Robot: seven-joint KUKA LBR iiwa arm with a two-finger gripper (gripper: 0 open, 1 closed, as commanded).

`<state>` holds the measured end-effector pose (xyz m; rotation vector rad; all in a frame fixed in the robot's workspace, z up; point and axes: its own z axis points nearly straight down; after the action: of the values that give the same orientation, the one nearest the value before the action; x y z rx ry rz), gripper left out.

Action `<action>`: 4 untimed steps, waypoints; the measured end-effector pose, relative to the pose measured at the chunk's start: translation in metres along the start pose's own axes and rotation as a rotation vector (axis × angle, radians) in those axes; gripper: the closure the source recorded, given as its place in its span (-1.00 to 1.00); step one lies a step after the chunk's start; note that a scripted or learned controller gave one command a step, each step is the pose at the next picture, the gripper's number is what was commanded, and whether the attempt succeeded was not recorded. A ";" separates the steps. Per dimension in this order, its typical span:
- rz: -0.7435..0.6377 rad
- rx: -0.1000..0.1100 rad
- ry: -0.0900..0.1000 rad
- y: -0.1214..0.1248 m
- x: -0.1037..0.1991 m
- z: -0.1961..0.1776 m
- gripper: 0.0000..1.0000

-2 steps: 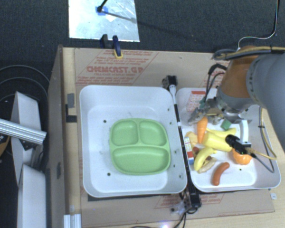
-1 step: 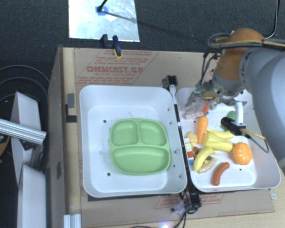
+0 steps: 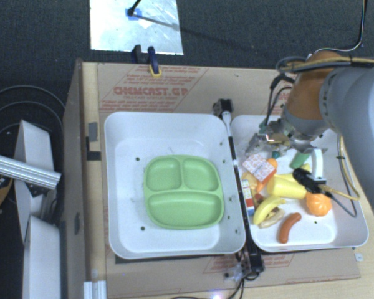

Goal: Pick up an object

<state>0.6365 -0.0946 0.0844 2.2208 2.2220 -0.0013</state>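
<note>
Holding a green tray (image 3: 184, 192), left bin (image 3: 121, 167); toy food (image 3: 287, 195) fills right bin (image 3: 349, 232); jaws' state unclear.

Right shallow white bin (image 3: 352, 229): toy food packed at left/centre, open floor front-right. Left white bin (image 3: 121, 167): green divided tray (image 3: 184, 190) fills mid, margins free.

We list two bins side by side on the desk (image 3: 174, 83). The left bin (image 3: 121, 167) holds one divided tray (image 3: 183, 190), lying near its middle. The right bin (image 3: 349, 226) holds a heap toward its left side: a small carton (image 3: 258, 165) at the back, a banana (image 3: 267, 209) before it, a sausage (image 3: 288, 225) nearest the front, and a round fruit (image 3: 318, 204) right of the banana. The hand (image 3: 269, 139) sits over the back of this bin, behind the carton.
</note>
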 end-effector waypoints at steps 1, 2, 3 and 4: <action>0.009 0.003 -0.002 -0.077 -0.090 0.000 -1.00; -0.006 -0.009 -0.001 -0.014 -0.107 -0.001 -1.00; -0.001 0.002 0.002 -0.062 -0.074 0.000 -1.00; -0.004 -0.011 -0.004 0.005 -0.113 -0.012 -1.00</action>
<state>0.6418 -0.2080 0.0963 2.2089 2.2196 0.0064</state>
